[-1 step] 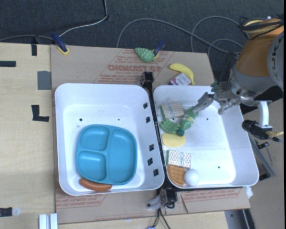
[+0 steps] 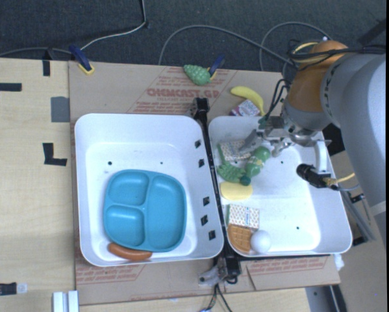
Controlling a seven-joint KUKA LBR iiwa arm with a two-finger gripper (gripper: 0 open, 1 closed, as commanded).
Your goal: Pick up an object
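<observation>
My gripper (image 2: 264, 143) hangs low over the upper left part of the right bin (image 2: 311, 223), below the grey wrist and its orange band (image 2: 309, 86). Right under it lie a green bottle-like toy (image 2: 258, 159), a green leafy toy (image 2: 232, 171) and a small patterned card (image 2: 231, 151). A yellow lemon-shaped piece (image 2: 236, 190) rests just below these. Nearer the front of that bin are a checkered packet (image 2: 244, 216), an orange waffle piece (image 2: 240, 238) and a white ball (image 2: 262, 241). I see nothing lifted off the bin floor.
The left bin (image 2: 90, 142) holds a blue divided plate (image 2: 145, 210) and an orange sausage (image 2: 129, 252) by its front wall. Behind the bins, on the cardboard, lie a banana (image 2: 249, 97), a green toy (image 2: 197, 74) and a small packet (image 2: 246, 109). A black fitting (image 2: 309, 173) sticks out beside the arm.
</observation>
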